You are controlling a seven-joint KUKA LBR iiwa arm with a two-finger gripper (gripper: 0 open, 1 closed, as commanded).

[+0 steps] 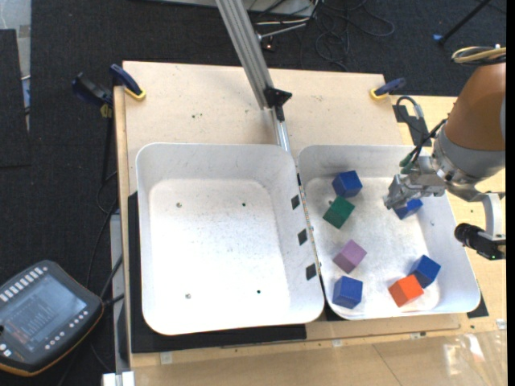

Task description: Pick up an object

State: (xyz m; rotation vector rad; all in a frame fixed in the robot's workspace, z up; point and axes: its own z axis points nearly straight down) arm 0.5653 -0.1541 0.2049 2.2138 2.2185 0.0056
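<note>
My arm (476, 127) comes in from the right edge of the frame, orange band uppermost, wrist bent down and leftward, with my end effector (400, 198) low at centre-right.

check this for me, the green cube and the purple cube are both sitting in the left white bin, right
Not quite. The camera view shows the green cube and the light purple cube both sitting in the right white bin, not the left one, along with several blue cubes and an orange-red one. The left white bin holds neither of them.
</note>
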